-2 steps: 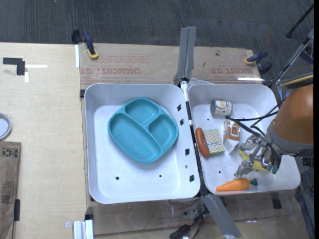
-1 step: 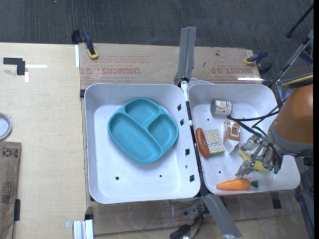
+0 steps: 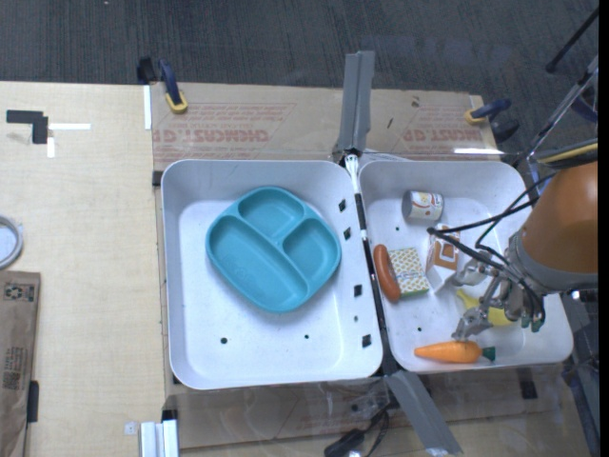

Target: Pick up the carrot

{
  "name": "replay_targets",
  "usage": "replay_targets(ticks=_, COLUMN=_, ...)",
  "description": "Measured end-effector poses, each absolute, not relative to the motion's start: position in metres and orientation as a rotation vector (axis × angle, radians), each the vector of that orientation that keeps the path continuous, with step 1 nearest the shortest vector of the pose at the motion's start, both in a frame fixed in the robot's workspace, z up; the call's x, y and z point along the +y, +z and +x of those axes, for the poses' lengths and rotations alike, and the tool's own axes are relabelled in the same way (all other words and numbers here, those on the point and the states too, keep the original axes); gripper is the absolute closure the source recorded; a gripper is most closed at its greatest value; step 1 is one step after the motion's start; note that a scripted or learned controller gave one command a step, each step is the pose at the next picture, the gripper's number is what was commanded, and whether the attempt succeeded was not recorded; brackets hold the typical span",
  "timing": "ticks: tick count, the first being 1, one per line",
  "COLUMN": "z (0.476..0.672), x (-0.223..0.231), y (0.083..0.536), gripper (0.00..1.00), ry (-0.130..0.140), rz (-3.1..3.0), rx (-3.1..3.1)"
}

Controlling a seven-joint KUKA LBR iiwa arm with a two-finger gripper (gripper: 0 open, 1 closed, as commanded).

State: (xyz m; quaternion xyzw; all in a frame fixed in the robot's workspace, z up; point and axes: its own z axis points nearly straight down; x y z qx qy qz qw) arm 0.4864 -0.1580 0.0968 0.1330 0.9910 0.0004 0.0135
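pale wooden tabletop (image 3: 76, 217) with brown cardboard (image 3: 257, 122) at the back, clamped down; dark carpet (image 3: 238, 17) beyond. two white bins side by side: left bin (image 3: 181, 284) holding a teal divided plate (image 3: 273, 248); right bin (image 3: 419, 174) cluttered with a can (image 3: 422, 204), sausage (image 3: 385, 271) and small packets. carrot (image 3: 447, 352) orange, tapered, green stub at its right end, lying flat near the right bin's front wall. hand (image 3: 473, 324) just above carrot; cannot tell whether spread or closed.

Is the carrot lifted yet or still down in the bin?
Down: the carrot lies flat on the right bin's floor, below the gripper.
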Motion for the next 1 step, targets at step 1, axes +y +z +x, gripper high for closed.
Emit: replay_targets(ticks=1, z=0.4883, x=-0.16, y=0.0981, gripper=0.0, ry=-0.003, rz=0.028, rx=3.107)
